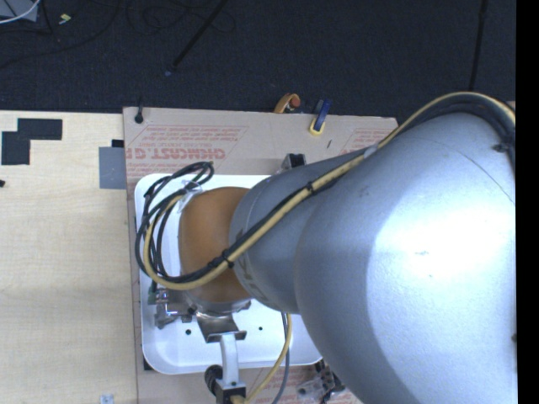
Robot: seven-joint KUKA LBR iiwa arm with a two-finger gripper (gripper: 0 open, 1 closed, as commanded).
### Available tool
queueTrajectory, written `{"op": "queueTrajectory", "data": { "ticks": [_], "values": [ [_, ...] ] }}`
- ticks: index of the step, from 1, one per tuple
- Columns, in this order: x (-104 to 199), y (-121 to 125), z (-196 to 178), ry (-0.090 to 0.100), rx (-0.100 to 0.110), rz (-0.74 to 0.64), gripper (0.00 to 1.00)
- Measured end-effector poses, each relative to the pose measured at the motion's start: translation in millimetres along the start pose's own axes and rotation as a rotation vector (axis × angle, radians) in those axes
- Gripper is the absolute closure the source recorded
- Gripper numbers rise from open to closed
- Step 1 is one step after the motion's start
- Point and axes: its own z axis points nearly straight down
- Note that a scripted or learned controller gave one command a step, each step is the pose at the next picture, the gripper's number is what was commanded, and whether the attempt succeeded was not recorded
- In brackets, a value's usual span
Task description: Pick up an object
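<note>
Far left: pale surface [59,251], with black cut-out shapes [34,137] toward 10 o'clock. Next over: cardboard sheet [210,137] with red print, lying under white bin [160,356]. Bin floor visible as a pale strip at 7 o'clock of the wrist, with no loose item made out on it. Over bin's left rim: cable loops [168,209]. Above bin centre: orange band [206,234], with gripper [198,314] just below at 6 o'clock, pointing down into bin. Spread or closed: not readable, blocked by wrist. Whereabouts of object: hidden, judged directly beneath gripper, so long axis unknown. Coming move judged straight vertical, with no sideways offset to correct. At 12 o'clock on cardboard edge: blue-yellow clip [318,118]. Right half: grey arm [404,259] covering rest of bin.
</note>
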Motion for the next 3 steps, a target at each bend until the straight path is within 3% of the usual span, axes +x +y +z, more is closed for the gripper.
{"op": "queueTrajectory", "data": {
  "ticks": [1,2,3],
  "values": [
    [-0.7,3.5,-18.5,0.005,-0.008,0.007,1.00],
    [0.7,4.0,-48.3,0.009,-0.017,0.004,1.00],
    [-0.2,50.2,-172.6,0.013,-0.031,-0.001,1.00]
  ]
}}
